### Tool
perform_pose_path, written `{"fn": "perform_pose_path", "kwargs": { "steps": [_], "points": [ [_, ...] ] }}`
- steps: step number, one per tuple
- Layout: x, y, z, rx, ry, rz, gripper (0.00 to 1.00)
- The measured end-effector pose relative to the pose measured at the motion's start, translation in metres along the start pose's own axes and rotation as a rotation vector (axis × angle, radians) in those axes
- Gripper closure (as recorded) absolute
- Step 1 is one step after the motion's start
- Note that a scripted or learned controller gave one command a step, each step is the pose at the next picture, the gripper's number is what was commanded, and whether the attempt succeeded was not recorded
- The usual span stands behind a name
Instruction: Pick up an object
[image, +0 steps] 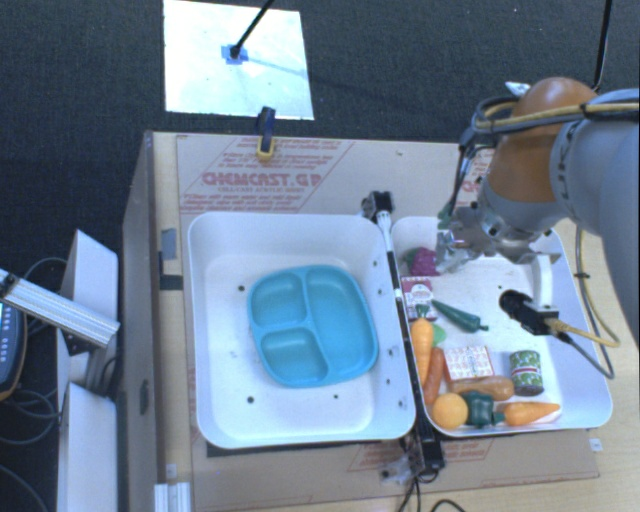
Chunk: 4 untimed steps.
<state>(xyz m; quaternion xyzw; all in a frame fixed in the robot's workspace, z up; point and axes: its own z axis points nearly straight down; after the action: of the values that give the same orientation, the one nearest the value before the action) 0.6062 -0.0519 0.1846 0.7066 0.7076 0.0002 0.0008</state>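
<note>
Dark carpet surrounds a cardboard-topped bench (300, 170) bearing two shallow white bins side by side: the left white bin (220, 250) holds a turquoise three-compartment plastic tray (312, 325), and the right white bin (585, 385) holds the toy food. From the camera view, the grey arm with its orange band (545, 140) reaches in from three o'clock, and the gripper (452, 250) hangs low over the right bin's eleven o'clock corner, just beside a small purple toy (423, 262); whether its tips are spread or pressed together I cannot tell, and nothing visibly sits between them, so the pick looks not yet done. Candidates lie toward six o'clock: a dark green pepper-like toy (460, 316), an orange toy carrot (423, 345), a small printed box (468, 361), a dark labelled can (525, 371) and a yellow-orange round fruit (450, 411). Room is tight near the divider between bins and the far wall; the barest floor lies at the right bin's centre and one o'clock side.
</note>
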Motion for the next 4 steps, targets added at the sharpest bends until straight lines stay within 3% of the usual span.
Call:
{"fn": "perform_pose_path", "kwargs": {
  "steps": [1,2,3,4],
  "points": [
    [0.0,0.0,0.0,0.0,0.0,-0.001,0.0],
    [-0.043,0.014,0.049,0.001,0.0,0.0,0.0],
    [-0.08,-0.007,0.094,0.002,0.0,0.0,0.0],
    [-0.034,0.028,0.099,-0.003,-0.002,-0.001,0.0]
  ]
}}
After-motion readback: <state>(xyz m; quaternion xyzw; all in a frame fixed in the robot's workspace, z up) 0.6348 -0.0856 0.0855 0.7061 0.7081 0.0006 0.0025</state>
